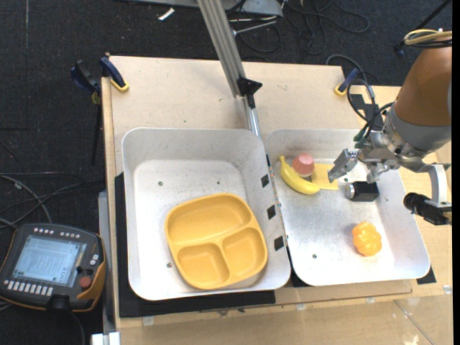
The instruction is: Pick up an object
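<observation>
In the right bin a yellow banana lies near the left wall, with a small pink round object touching its upper side. An orange lumpy fruit rests near the bin's front right. My gripper hangs over the middle of this bin, just right of the banana's tip. It is open, one grey finger toward the banana and one black finger lower down, and nothing sits between them.
The left bin holds a yellow divided plate. A slanted metal pole comes down to the divider between the bins. A teach pendant lies off the bench at the left.
</observation>
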Controlling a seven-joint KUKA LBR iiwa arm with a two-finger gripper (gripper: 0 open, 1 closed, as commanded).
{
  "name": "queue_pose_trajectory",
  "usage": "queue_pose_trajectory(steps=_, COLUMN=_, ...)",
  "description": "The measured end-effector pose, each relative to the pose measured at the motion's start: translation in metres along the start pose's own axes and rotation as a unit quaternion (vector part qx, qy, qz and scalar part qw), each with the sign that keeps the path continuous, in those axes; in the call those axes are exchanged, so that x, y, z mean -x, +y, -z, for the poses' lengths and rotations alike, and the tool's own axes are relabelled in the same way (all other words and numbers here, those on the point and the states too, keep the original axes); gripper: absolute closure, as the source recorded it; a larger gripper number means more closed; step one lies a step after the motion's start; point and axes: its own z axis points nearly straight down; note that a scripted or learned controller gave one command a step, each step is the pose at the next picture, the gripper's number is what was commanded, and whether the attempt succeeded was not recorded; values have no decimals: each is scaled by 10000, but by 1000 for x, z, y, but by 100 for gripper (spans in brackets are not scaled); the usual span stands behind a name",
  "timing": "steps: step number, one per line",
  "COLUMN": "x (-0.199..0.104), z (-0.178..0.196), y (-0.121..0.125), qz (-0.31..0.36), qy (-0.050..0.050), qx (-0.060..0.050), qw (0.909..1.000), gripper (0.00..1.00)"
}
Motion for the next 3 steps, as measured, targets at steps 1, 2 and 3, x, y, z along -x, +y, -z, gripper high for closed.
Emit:
queue_pose_trajectory(steps=1, x=0, z=0, y=0, qz=-3, qy=1, qx=2, qw=10000, gripper=0)
queue_pose_trajectory(steps=2, x=0, z=-64, y=0, qz=-9, qy=2, qx=-26, qw=10000, gripper=0)
queue_pose_trajectory(steps=3, x=2, z=-125, y=-9, qz=-13, qy=3, qx=-29, qw=10000, gripper=0)
